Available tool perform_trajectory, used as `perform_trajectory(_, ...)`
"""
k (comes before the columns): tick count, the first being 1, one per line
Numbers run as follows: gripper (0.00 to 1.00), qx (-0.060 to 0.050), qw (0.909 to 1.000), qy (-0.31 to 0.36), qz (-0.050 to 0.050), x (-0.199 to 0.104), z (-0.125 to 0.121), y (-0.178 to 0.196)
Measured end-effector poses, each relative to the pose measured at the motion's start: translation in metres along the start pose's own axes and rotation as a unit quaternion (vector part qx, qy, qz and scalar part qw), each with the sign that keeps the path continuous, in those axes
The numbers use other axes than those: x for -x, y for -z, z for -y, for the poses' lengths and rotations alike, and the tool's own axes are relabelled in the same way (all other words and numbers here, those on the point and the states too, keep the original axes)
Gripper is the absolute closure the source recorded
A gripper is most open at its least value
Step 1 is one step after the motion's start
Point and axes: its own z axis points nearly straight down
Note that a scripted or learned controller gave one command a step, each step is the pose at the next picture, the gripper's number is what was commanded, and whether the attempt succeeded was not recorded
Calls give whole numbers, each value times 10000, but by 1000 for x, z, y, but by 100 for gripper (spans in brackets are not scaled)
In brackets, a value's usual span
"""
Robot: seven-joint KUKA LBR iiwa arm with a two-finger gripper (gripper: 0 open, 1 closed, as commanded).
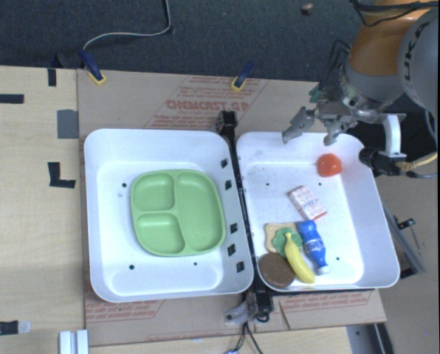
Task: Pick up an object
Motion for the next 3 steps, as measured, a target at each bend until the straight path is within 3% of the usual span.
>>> perform_trajectory(1,0,-5,10000,-6,0,26,57,-144)
perform_trajectory(2,0,116,9999,5,34,42,82,-164)
perform_trajectory(3,0,113,9999,-4,45,40,115,-165)
